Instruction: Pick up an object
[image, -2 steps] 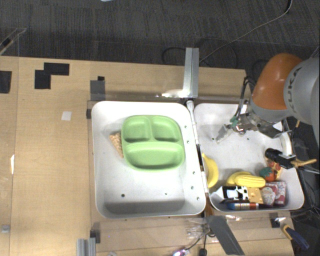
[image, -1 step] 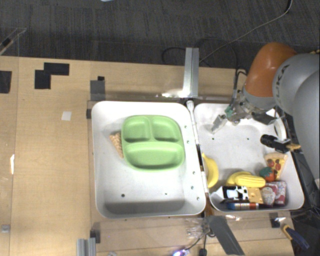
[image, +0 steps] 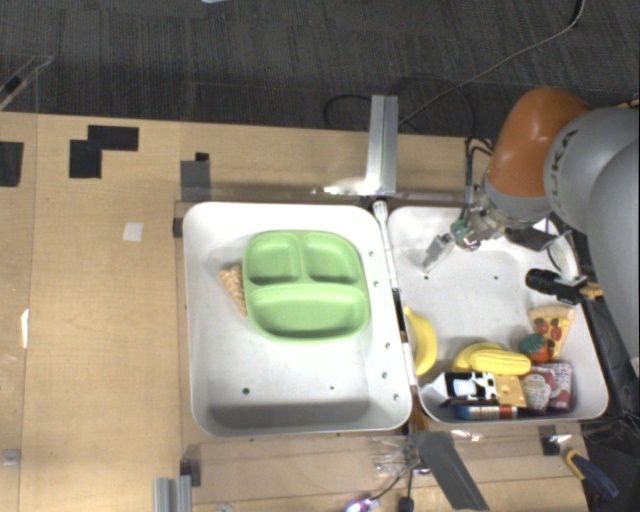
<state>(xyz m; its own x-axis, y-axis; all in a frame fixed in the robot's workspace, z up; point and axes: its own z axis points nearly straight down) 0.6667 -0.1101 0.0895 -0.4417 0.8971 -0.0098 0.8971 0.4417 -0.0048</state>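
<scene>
My gripper (image: 433, 255) hangs over the far left part of the right bin (image: 470, 300), above bare white floor, with nothing seen in it. The objects lie apart from it along that bin's near side. A yellow banana (image: 423, 341) rests against the left wall. A yellow block (image: 492, 359) lies beside a black and white box (image: 469, 385). A red and blue pen-like item (image: 482, 410) lies at the front edge. A reddish packet (image: 549, 388) and a small orange toy (image: 547, 330) sit at the right.
In the left bin (image: 215, 380) a green divided plate (image: 303, 283) covers part of a tan waffle-like piece (image: 233, 287). A metal post (image: 383, 145) stands behind the wall between the bins. The grey and orange arm (image: 560, 150) looms over the right bin's far right corner.
</scene>
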